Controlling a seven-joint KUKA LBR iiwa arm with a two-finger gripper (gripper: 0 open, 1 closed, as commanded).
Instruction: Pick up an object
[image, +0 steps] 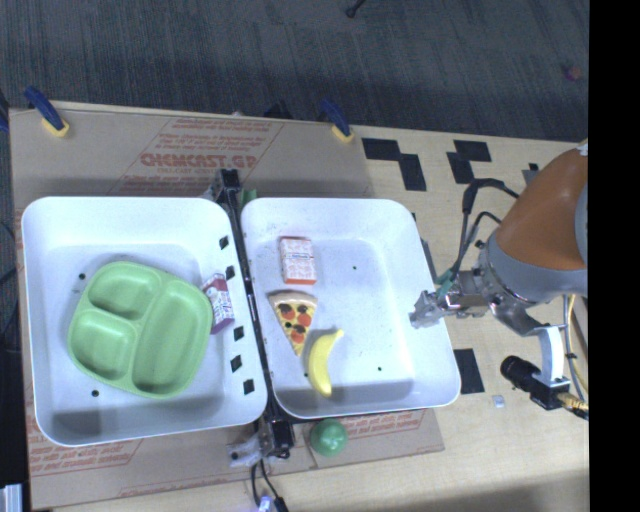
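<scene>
Nearest the right bin's (432, 330) front edge lies the banana (321, 362), the pizza slice (293, 316) and carton (297, 260) behind it. Over the right rim, the gripper (428, 309) carries nothing; its finger spread cannot be told. The approach seems unfinished: next it must move inward and descend.

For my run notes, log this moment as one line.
gripper: at right bin right wall, holding nothing seen | right bin: banana, pizza slice, box | left bin: green tray

We read red print, roughly "CHEMCAST GP", on the cardboard sheet (200, 150) at twelve o'clock above the bins; smaller lines stay illegible.
</scene>
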